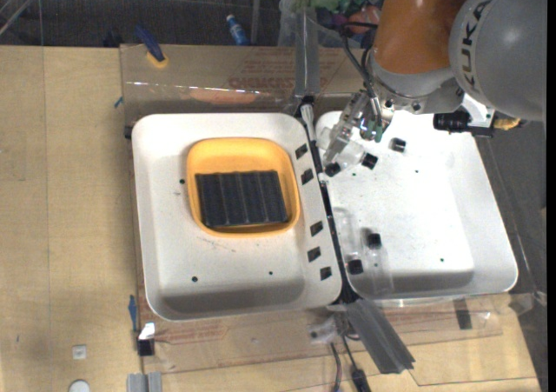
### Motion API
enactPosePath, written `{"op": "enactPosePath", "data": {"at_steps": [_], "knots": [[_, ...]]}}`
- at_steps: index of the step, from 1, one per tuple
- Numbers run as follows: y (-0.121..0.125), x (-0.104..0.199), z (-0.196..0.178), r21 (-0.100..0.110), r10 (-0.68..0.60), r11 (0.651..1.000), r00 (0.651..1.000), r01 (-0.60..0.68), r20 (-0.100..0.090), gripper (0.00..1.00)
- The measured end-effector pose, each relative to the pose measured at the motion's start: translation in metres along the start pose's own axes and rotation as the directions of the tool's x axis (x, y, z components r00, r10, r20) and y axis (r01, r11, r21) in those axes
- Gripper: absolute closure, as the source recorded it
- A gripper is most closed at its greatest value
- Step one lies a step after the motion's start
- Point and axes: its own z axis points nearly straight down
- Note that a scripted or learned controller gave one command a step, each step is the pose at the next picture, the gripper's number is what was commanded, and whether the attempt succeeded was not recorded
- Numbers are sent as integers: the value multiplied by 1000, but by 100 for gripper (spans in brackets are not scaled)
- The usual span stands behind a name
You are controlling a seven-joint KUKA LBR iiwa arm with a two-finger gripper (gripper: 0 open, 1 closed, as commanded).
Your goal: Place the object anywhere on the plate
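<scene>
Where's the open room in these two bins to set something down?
The right bin is mostly bare floor, right of the clear object at its front left. The back left corner is crowded by the gripper. In the left bin, a bare strip borders the yellow plate in front.

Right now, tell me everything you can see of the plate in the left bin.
The plate is a yellow-orange, rounded-square dish with a raised rim, plastic by its look. It lies flat near the middle of the left bin, resting on the bin's floor. A dark, ribbed rectangular slab lies on it, covering most of its lower part.
</scene>
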Motion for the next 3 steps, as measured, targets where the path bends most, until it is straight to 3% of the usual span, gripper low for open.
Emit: {"op": "enactPosePath", "data": {"at_steps": [1, 2, 3], "knots": [[0, 0, 0, -1, 0, 1000, 1000, 0, 0, 0], [-46, -17, -25, -2, 13, 1000, 1000, -13, 5, 0], [-87, -49, -29, -2, -183, 983, 983, 183, 8, 0]]}}
